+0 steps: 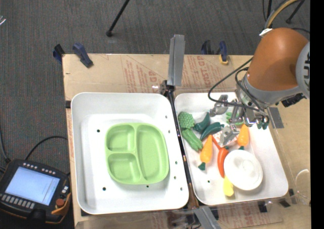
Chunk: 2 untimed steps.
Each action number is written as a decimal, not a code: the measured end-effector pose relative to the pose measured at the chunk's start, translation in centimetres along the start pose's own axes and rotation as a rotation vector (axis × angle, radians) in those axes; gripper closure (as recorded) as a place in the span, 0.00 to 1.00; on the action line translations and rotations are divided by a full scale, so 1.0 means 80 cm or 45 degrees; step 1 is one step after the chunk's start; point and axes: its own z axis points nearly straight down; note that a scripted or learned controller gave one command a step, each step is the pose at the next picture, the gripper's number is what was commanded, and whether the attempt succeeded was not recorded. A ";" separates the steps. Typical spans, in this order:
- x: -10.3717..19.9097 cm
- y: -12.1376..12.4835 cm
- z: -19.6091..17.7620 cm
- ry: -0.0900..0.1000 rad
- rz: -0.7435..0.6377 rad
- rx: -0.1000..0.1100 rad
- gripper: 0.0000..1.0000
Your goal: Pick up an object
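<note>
The right bin [268, 182] holds a pile of toy food: a green bumpy vegetable [186, 120], a green cucumber [192, 139], a dark teal pepper [209, 129], an orange carrot [206, 149], a red chili [221, 158], an orange piece [244, 135], a yellow piece [228, 188] and a white bowl [243, 169] turned upside down. My gripper [229, 134] hangs low over the middle of this pile, just above the bowl, its metal fingers pointing down among the toys. Nothing visibly sits between them.
The left bin [86, 117] holds a light green divided plate [136, 153]. A grey upright post [175, 63] stands at the back between the bins. Clamps sit on the bench's back edge. A teach pendant [33, 187] lies at the lower left.
</note>
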 end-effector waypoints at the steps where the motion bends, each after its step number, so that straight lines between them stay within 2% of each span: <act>1: 0.025 0.006 0.125 -0.003 0.328 -0.002 0.00; 2: 0.022 0.009 0.110 -0.010 0.319 -0.003 1.00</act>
